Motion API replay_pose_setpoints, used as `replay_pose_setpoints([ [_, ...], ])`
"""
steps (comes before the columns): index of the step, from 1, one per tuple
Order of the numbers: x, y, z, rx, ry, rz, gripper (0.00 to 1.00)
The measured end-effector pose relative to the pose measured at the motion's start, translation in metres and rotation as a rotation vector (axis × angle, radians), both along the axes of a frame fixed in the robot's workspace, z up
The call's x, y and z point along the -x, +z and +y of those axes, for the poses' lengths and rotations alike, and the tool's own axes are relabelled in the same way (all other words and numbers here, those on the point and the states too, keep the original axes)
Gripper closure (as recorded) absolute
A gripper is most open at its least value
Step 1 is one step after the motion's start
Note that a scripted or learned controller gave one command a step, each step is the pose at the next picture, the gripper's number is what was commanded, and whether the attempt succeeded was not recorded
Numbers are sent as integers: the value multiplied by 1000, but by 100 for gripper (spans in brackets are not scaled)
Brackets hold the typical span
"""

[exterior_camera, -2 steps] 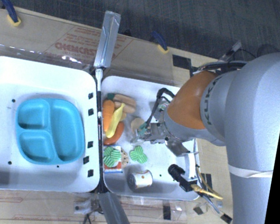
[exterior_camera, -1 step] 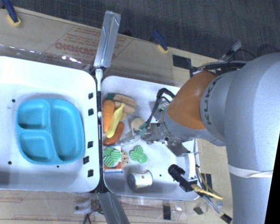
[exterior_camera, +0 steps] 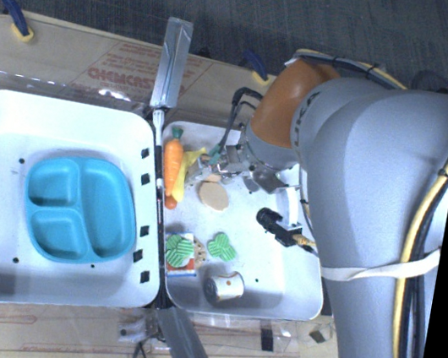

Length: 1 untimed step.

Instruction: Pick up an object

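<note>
Probably the nearest candidate is the tan disc [exterior_camera: 214,197], a flat round piece lying in the upper half of the right bin [exterior_camera: 270,269], just below the tool [exterior_camera: 230,166]. It looks like a toy food item: light, fairly stiff, with a smooth surface that could slip. Because it lies flat on the bin floor, its low edge offers little to pinch. The safest hold, I judge, is across its width from straight above, pressing down close to the floor so both sides are caught.

Just to its left lie a small yellow piece [exterior_camera: 192,160] and a carrot [exterior_camera: 172,169], the carrot lying lengthwise along the wall between the bins. The carrot is rounder and taller, so it would be easier to take across its middle, though the wall crowds it. Lower in the same bin sit a green leafy piece [exterior_camera: 221,247], a green striped piece [exterior_camera: 180,250] and a shiny metal cup [exterior_camera: 225,286] on its side. The cup would likely roll or slide under a poor pinch.

The tool hangs low over the bin's upper part, close to the disc and the yellow piece. Whether it is released or clenched, I cannot tell, and nothing is visibly in it. The arm [exterior_camera: 375,200] reaches in from the right, its orange band [exterior_camera: 285,99] bent over the bin's far edge. The left bin [exterior_camera: 0,134] on the bench [exterior_camera: 74,53] holds a blue divided tray [exterior_camera: 77,208], well apart from the tool.
</note>
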<state>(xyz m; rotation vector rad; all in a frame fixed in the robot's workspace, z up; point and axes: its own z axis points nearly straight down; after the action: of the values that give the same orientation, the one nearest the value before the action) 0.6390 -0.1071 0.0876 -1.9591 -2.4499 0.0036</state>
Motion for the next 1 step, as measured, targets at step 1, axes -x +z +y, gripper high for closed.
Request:
replay_pose_setpoints([
  [1,35,1,-16,0,38,1,0],
])
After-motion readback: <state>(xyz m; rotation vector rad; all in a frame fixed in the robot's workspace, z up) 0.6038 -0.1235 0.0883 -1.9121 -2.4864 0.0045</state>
